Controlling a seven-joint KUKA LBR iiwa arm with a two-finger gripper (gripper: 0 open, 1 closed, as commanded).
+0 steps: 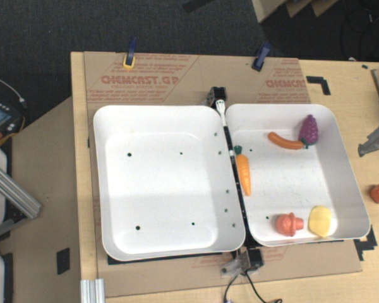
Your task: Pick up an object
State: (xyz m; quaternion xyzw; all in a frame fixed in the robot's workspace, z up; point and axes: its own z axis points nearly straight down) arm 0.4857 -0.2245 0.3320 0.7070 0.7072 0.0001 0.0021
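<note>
Writing: "CHEMCAST G.P" in red print on the brown cardboard sheet [177,74] under the bins, once behind the left bin and again, partly covered, behind the right bin; the smaller lines under it are too fine to read.
Carrot [242,174]: orange with a green top, lying lengthwise against the left wall of the right bin [347,169], just beside the seam between the bins.
Orange curved piece [284,141]: slim, sausage-shaped, near the far wall of the right bin, its right end touching the purple grapes [309,129].
Red-orange toy [288,223]: stubby, near the front wall, just beside the yellow lemon [320,220].
Open room, right bin: the middle of the floor is bare white between the far pair and the front pair.
Left bin [104,169]: plain white floor with a few small dark dots, half in shadow.
Edges: the bins touch along a dark seam, with a black clamp [216,96] at the far end and another [249,261] with a cable at the near end; two clips [130,57] hold the sheet's far edge.
End effector [371,145]: a grey part at the right edge, outside the right bin and well apart from the carrot; whether released or clenched, cannot tell.
Bench [57,169]: pale wood around the sheet.
</note>
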